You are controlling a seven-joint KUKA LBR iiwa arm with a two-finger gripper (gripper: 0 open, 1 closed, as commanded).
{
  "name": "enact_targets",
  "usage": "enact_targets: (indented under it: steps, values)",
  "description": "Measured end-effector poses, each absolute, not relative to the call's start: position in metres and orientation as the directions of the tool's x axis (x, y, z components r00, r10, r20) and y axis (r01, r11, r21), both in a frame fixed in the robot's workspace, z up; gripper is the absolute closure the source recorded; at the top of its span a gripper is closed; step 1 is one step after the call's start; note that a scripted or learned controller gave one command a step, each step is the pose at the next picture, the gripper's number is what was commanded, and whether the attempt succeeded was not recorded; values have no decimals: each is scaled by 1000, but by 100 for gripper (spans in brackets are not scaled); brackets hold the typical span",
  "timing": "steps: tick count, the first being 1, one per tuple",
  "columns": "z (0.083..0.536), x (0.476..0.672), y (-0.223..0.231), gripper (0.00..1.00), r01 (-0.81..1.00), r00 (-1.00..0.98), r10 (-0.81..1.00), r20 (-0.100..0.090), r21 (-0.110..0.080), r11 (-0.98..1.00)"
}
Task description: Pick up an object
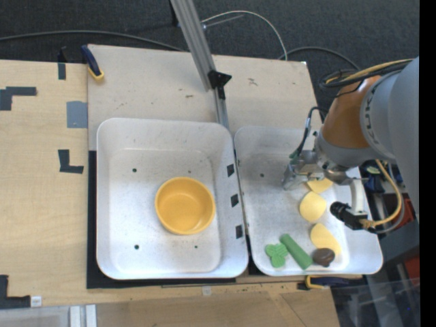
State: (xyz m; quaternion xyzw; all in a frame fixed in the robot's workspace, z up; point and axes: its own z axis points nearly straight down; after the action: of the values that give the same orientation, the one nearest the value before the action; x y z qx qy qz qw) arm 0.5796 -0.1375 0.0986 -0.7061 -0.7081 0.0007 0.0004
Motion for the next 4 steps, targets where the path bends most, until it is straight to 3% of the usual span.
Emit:
enact_targets:
  steps: [3,4]
  values:
    - [240,574,-132,100,1000,-2,1000,-1,3,2]
    - [247,576,-78,100,1000,-7,1000,2,0,7]
